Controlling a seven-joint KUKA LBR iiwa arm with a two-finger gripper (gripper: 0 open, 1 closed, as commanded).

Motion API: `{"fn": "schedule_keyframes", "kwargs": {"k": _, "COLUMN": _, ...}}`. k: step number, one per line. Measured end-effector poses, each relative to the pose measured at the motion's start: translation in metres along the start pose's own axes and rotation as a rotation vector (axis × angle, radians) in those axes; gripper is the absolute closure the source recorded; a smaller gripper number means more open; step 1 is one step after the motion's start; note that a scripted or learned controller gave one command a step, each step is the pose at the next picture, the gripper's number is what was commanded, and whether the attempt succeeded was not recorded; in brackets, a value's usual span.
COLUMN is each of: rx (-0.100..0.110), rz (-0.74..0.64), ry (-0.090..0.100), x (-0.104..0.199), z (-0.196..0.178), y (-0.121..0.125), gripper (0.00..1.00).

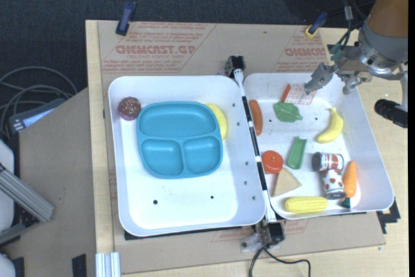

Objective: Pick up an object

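Reaching in from the right, the grey arm with its orange band [389, 6] brings the pincer [316, 84] low over the far part of the right bin [376, 159], above a small pale card-like piece with red marks [299, 94] that lies on the bin floor; whether the pincer is spread or closed I cannot tell, and nothing can be seen held in it. Just left of the pincer a thin orange stick [285, 93] stands at a slant, and just below and left of it lies a green leaf [287, 112]. Nearer the camera and to the right of the pincer is a yellow banana [331, 126]. Further toward the camera sit a green pepper-like piece [296, 152], a red tomato [272, 161], a tan wedge [285, 183], a yellow corn cob [306, 204], a red-and-white can [331, 172] and an orange carrot [350, 178] just beside the can. An orange-red sausage shape [256, 117] lies by the bin's left wall, well left of the pincer. Far to the left, the left bin [188, 211] bears a blue divided plate [179, 138], with a yellow item [219, 120] tucked at the plate's right edge and a dark red round item [129, 108] near the bin's far left corner. Both bins rest on the counter [162, 48], which bears red lettering.
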State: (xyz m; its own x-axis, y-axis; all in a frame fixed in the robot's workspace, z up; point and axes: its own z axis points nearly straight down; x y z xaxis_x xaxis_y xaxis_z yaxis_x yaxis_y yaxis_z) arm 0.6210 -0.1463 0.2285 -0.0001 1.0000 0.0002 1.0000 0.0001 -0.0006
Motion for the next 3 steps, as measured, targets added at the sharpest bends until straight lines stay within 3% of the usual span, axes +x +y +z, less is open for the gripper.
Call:
{"fn": "schedule_keyframes", "kwargs": {"k": 1, "rx": 0.002, "rz": 0.001, "ry": 0.000, "x": -0.005, "z": 0.098, "y": -0.084, "gripper": 0.00}}
{"fn": "schedule_keyframes", "kwargs": {"k": 2, "rx": 0.002, "rz": -0.001, "ry": 0.001, "x": 0.031, "z": 0.145, "y": -0.085, "gripper": 0.00}}
{"fn": "schedule_keyframes", "kwargs": {"k": 3, "rx": 0.000, "rz": -0.003, "ry": 0.005, "x": -0.071, "z": 0.143, "y": -0.056, "gripper": 0.00}}
